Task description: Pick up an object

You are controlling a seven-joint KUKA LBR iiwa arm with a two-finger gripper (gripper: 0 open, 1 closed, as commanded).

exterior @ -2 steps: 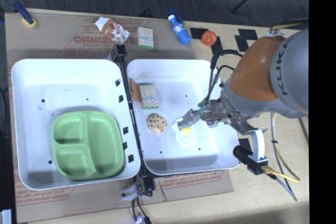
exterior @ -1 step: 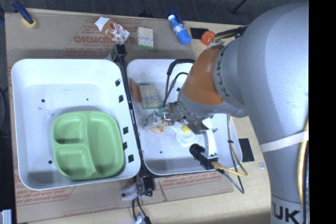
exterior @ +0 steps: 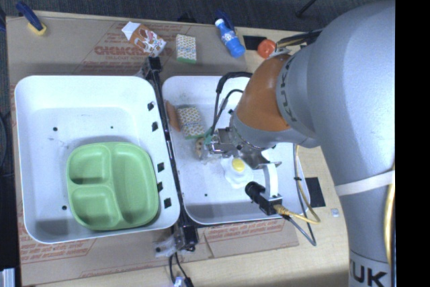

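My gripper (exterior: 215, 145) hangs low over the middle of the right bin (exterior: 201, 212), under the grey arm with its orange band (exterior: 263, 104). A small brownish-green item (exterior: 200, 144) lies right at its left tip; whether it is gripped is unclear. A yellow and white object (exterior: 236, 169) sits just below the gripper on the bin floor. A patterned block (exterior: 191, 119) and an orange-brown piece (exterior: 173, 116) lie at the bin's upper left.
The left bin (exterior: 40, 111) bears a green divided plate (exterior: 111, 185). Behind the bins, on the cardboard, lie a blue bottle (exterior: 230, 38), an orange ball (exterior: 267, 48), a patterned box (exterior: 186, 48), a snack packet (exterior: 143, 39) and a blue clamp (exterior: 31, 18).
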